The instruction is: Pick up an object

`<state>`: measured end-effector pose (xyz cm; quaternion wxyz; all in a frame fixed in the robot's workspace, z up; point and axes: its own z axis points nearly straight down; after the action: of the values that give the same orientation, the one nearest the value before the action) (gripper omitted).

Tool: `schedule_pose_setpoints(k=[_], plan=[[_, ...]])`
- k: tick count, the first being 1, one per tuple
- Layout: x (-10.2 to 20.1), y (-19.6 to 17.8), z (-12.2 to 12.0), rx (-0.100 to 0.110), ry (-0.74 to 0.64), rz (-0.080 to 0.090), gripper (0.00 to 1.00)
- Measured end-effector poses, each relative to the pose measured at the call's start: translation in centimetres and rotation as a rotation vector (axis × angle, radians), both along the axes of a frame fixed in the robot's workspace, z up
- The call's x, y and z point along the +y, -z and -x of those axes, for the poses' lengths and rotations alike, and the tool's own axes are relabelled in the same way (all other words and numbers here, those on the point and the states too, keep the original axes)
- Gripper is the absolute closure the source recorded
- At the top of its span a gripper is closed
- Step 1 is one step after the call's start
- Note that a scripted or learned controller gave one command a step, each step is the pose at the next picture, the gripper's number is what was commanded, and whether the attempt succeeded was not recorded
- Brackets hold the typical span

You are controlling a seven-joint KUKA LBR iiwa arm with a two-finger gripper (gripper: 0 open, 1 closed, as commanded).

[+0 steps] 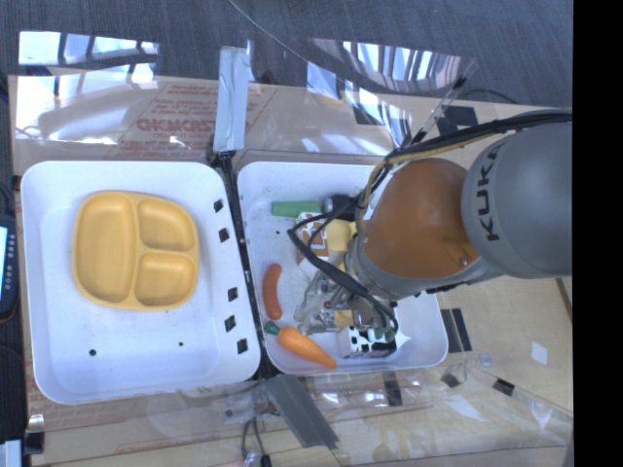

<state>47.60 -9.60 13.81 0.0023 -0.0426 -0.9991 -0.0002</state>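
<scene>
The pincer point(336, 309) was down among crowded things in the right bin point(255, 251), so it risked nudging the carrot point(307, 348) or sausage point(273, 290) aside, or closing on two things at once. Whether it was spread or pinching anything could not be told; the wrist point(419, 227) hid much.

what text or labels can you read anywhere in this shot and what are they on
"KUK", running vertically, cut off at the frame's edge: on the grey arm.
Faint red lettering, too blurred to read: on the cardboard behind the left bin.
Black and white pattern, not readable as text: on an item in the right bin.
</scene>
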Motion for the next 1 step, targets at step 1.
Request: schedule_pose_setpoints(k=[1], plan=[[-3.43,-0.22,-4.45,-0.007,0.259,0.002,1.0]])
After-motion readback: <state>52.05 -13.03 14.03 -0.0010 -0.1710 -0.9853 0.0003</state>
